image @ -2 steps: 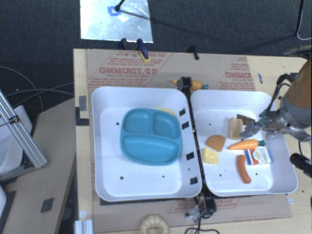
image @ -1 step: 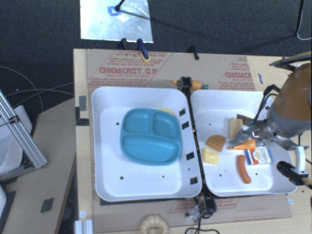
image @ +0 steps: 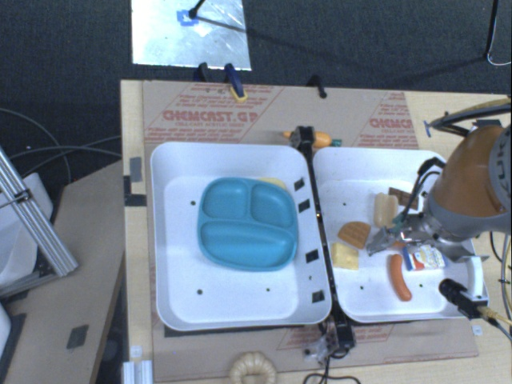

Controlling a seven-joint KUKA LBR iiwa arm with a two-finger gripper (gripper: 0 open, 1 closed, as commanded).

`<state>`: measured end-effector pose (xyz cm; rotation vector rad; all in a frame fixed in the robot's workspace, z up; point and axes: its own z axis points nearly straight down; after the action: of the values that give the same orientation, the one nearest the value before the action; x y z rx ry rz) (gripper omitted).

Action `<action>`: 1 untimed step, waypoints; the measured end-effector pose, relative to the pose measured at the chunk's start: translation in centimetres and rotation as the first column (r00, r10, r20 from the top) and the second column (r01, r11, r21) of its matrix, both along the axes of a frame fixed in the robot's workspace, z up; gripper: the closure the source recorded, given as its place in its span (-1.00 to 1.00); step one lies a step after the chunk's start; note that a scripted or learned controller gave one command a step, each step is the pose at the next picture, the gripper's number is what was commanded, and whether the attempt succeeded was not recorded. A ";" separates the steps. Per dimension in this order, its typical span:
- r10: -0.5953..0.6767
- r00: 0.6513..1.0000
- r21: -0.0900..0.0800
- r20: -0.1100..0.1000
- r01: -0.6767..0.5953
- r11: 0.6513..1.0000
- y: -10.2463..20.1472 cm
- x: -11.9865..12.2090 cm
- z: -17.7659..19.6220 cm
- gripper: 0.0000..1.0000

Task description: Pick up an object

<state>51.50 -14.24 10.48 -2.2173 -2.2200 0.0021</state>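
Just left of the hand (image: 390,241), brown toy bread (image: 354,234), nearly touching.

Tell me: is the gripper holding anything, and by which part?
Cannot be told. The gripper sits low in the right bin beside the cookie; nothing shows between its fingers.

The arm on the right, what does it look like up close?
A thick rounded grey arm with a wide orange band near its end. Black cables loop along its side down to a small metallic hand.
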 end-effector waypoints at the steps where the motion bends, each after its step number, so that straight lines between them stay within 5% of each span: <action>1: 0.002 1.000 0.002 0.004 -0.002 1.000 0.2 0.1 -2.0 -1.00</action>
<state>51.63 -14.03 8.43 -2.2165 -2.2231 -0.0045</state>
